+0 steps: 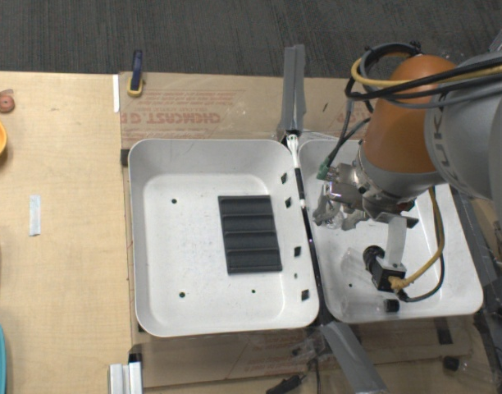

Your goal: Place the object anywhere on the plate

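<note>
Lighting: even, bright overhead light, diffuse. Shadows: soft and faint inside the left shallow white plastic bin point(152, 245); darker beneath the grey arm with orange band point(415, 113). Glare: mild sheen on the orange band. Focus: moderately sharp centrally; low resolution, fine detail near the arm's lower end muddled.

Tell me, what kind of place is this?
Probably a robot lab or test workshop. A big grey and orange robot arm reaches over two white bins on a cardboard-covered bench, with cables on the arm and grey carpet behind.
</note>
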Tool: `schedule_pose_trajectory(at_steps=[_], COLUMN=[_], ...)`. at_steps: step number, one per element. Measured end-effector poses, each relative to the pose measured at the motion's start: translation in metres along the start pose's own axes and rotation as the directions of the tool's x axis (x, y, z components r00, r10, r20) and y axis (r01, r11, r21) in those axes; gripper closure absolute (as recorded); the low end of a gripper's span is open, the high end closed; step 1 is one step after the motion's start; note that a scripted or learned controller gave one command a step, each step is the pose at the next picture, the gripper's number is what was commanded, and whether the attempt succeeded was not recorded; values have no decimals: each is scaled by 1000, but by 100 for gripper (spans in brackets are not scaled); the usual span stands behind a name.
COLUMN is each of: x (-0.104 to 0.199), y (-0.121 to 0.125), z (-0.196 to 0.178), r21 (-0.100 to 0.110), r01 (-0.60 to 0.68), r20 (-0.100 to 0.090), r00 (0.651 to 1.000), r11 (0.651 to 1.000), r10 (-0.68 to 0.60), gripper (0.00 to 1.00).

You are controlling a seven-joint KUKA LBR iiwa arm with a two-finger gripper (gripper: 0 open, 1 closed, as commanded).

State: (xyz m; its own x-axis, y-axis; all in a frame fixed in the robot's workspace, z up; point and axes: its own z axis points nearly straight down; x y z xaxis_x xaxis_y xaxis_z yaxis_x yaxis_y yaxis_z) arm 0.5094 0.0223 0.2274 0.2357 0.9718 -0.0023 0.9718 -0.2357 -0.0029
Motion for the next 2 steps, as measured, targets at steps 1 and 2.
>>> schedule_pose_trajectory(at_steps=[1, 2], x=[83, 142], y=[23, -28], z=[38, 12], r21=[2, 1], r01=[-41, -110], r20=[2, 3], r00=[999, 994], r11=[999, 994], r10=[41, 110], gripper=[100, 100])
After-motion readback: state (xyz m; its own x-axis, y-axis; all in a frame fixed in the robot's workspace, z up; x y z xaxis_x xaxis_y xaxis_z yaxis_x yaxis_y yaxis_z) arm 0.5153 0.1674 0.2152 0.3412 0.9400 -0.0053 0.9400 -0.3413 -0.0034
